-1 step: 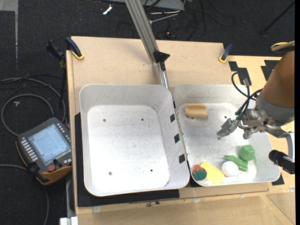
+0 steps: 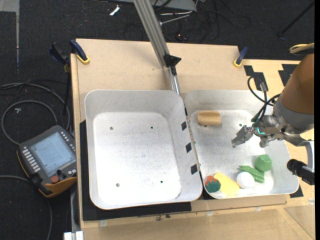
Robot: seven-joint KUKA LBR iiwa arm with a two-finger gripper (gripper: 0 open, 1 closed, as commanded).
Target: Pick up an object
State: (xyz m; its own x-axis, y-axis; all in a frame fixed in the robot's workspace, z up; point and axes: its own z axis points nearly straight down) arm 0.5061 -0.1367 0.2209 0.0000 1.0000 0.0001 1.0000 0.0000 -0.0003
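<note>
Here, camera view:
Gripper (image 2: 250, 136): poised over the right bin (image 2: 227, 115), jaws spread apart with nothing between them.
Objects: a tan block (image 2: 209, 118) lies near the bin's far left; a green toy (image 2: 260, 165), white ball (image 2: 245, 179), yellow piece (image 2: 228, 185) and red-green piece (image 2: 213, 183) crowd the near edge.
Risk: the gripper sits between the block and the cluster, so a straight descent probably closes on bare floor.
Risk: in the cluster, touching pieces may get nudged aside or slip out.

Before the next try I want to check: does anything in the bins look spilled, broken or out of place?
Nothing stands out. The tan block lies flat in the right bin, and the toys are crowded in its near corner.
</note>
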